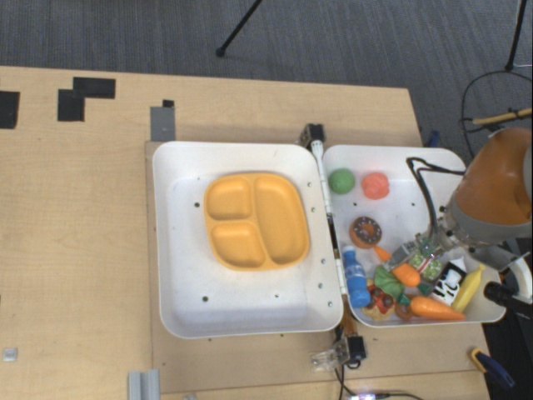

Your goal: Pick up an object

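The right bin (433, 163) holds a heap of toy food along its near side. In that heap lie a blue bottle (356, 280), an orange carrot (435, 308), a smaller orange piece (405, 275), a yellow banana (469, 290) and red and green bits (383, 288). A chocolate donut (366, 231) lies just beyond the heap. A green ball (341, 181) and a pink ball (376, 185) sit at the far side. My gripper (423, 255) is low over the right part of the heap, just above the small orange piece, with the arm's orange band (500, 182) behind it.
The left bin (183, 307) carries a yellow three-part plate (254, 220) in its middle. A black cable (425, 182) loops over the right bin's far right corner. A black-and-white tag (450, 280) lies beside the banana. Black marks sit on the wooden bench at far left.
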